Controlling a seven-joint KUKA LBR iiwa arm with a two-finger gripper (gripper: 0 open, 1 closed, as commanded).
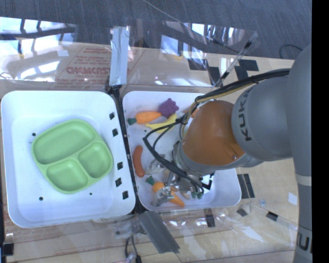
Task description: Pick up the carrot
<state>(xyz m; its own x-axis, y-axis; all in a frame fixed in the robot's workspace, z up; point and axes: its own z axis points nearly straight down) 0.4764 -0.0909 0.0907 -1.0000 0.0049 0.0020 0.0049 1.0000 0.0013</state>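
An orange carrot with a green top lies near the back of the right bin, beside a purple grape bunch. A second, smaller orange carrot-like piece lies at the bin's front with a green bit beside it. My gripper is low over that front piece, right at it. The orange wrist band hides much of the bin's middle. Whether anything is held stays hidden.
The left bin holds a green three-part plate. An orange sausage-shaped toy lies along the right bin's left wall, and a yellow piece sits beside the back carrot. Black cables loop over the wrist.
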